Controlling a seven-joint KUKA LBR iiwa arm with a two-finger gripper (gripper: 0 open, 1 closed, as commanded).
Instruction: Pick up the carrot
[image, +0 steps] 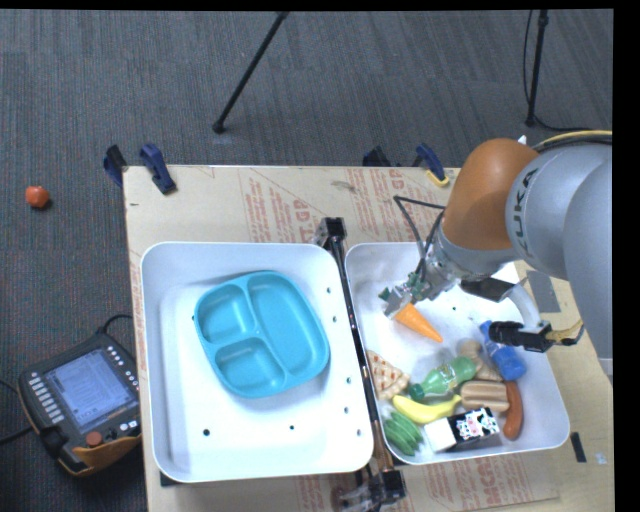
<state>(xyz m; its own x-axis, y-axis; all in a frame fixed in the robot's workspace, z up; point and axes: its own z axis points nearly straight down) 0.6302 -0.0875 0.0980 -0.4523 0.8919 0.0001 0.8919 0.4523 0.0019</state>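
Carrot (418, 322), orange and tapered, is lying on the floor of the right-hand white bin (365, 262), in its far-left part, with its pointed end aiming right and toward the near side. Its greenish top is sitting just under the gripper (412, 290), which is hanging directly beside the carrot's blunt end; whether the jaws are spread or pressed together cannot be told at this slant, and nothing is showing the carrot lifted off the bin floor. Judged from this layout, the approach or grasp step is in hand: the next move is calling for the fingers to straddle the carrot across its narrow width, close, then rise. The arm (545, 205) is reaching in from the right, its orange band bent over the bin's far edge, wrist pointing down and left. Nearer in the same bin, a waffle piece (385, 373), banana (425, 410), green bottle (447, 377), hot dog (495, 395) and milk carton (468, 427) are crowding together. The left bin (165, 420) is holding a blue divided plate (262, 332).
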